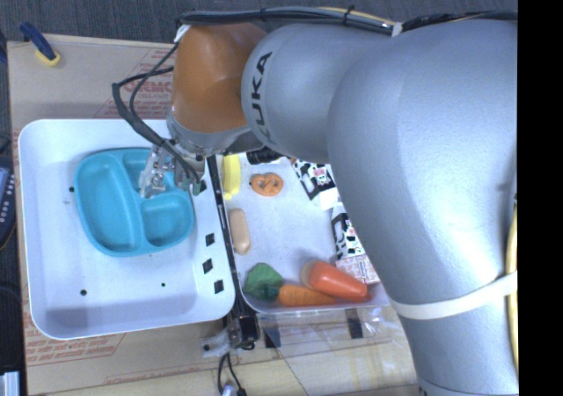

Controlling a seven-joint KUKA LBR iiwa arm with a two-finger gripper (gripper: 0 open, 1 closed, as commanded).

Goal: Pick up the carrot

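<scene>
The carrot (305, 296) is a slim orange piece lying flat along the front wall of the right bin (290, 214), with a green leafy tuft (262, 281) at its left end. My gripper (161, 174) hangs below the orange wrist band (207, 77) over the left bin (53, 236). It sits above the right half of a blue divided plate (114, 209), well to the left of the carrot and farther back. I see nothing carried under the gripper.
In the right bin lie a thicker orange-red vegetable (339, 281) just behind the carrot, a tan bread stick (239, 231), a pretzel (266, 184), a yellow piece (231, 174) and cow-print cartons (349, 240). The big grey arm covers the bin's right side.
</scene>
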